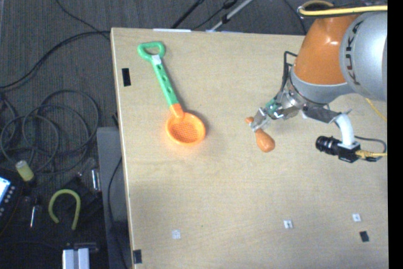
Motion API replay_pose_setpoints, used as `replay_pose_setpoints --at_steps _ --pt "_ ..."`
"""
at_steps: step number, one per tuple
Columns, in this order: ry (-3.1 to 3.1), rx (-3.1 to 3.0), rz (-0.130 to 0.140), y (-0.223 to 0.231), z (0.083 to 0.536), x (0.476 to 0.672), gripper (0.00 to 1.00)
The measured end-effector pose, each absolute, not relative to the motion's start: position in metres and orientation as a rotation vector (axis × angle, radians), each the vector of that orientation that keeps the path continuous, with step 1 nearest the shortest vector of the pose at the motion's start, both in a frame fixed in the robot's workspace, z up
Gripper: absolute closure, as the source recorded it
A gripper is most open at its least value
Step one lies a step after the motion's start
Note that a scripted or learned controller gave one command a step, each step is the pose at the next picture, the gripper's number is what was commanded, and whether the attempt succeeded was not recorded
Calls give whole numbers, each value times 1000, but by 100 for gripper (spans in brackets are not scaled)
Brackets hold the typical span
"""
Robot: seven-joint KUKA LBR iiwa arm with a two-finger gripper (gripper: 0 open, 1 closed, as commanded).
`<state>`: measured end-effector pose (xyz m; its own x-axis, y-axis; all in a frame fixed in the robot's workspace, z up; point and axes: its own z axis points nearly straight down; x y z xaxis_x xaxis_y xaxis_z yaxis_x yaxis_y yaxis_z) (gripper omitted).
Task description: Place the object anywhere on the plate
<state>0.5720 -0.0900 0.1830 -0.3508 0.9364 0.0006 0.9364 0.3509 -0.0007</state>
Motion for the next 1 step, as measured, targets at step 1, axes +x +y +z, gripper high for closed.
replay_pose_setpoints --at_steps 1 --pt "-2581 -1789 0 -90 183 572 0"
